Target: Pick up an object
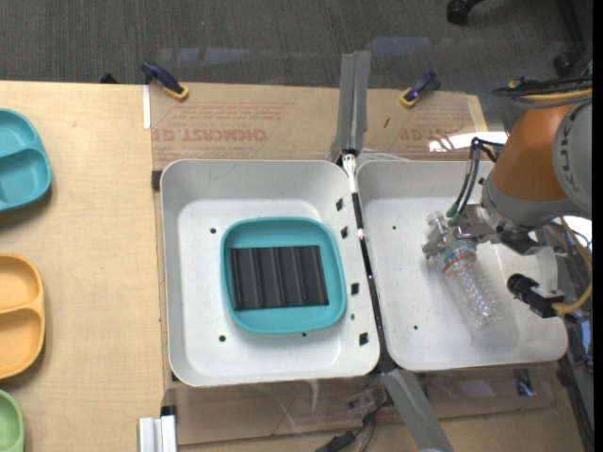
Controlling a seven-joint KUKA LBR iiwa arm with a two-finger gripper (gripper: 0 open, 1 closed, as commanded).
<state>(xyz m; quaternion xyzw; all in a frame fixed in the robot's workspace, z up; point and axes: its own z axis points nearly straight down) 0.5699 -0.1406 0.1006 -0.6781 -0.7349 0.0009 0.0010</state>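
Note:
A clear plastic bottle (pixel 474 292) lies on the floor of the right bin (pixel 405 320), its body running toward the front right corner. My gripper (pixel 441 240) hangs over the bottle's upper end, at or just above it, with the grey arm and its orange band (pixel 528 163) reaching in from the right. Whether the gripper touches the bottle is unclear. In the left bin (pixel 193 281) sits a teal tray (pixel 283 320) holding a dark ribbed insert (pixel 279 276).
To the left of the bins, on the wooden bench, lie a teal plate (pixel 19 168), an orange plate (pixel 17 314) and the edge of a green one (pixel 8 424). Cardboard with two clamps lies behind the bins. Cables hang at the far right.

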